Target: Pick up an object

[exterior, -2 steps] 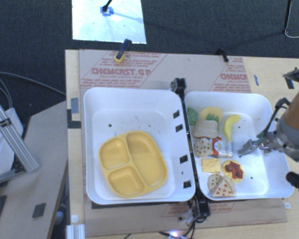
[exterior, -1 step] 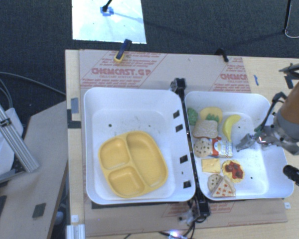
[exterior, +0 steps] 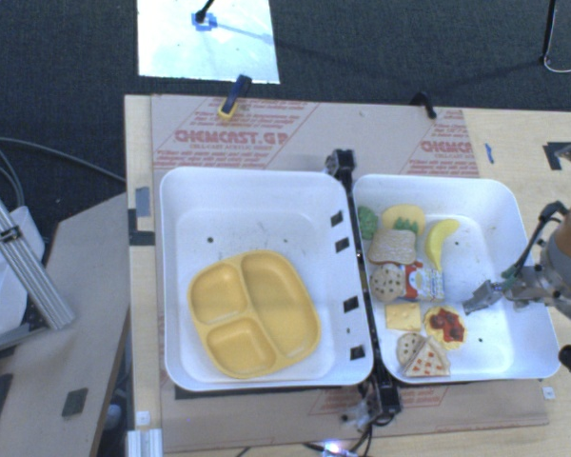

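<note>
Gripper over right bin, finger spacing cannot be told, nothing seen between them, toy food clustered in that bin's left half, yellow tray in left bin

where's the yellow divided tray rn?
The yellow divided tray lies in the left bin, toward its front half, across the divider from the pile of toy food in the right bin.
</note>
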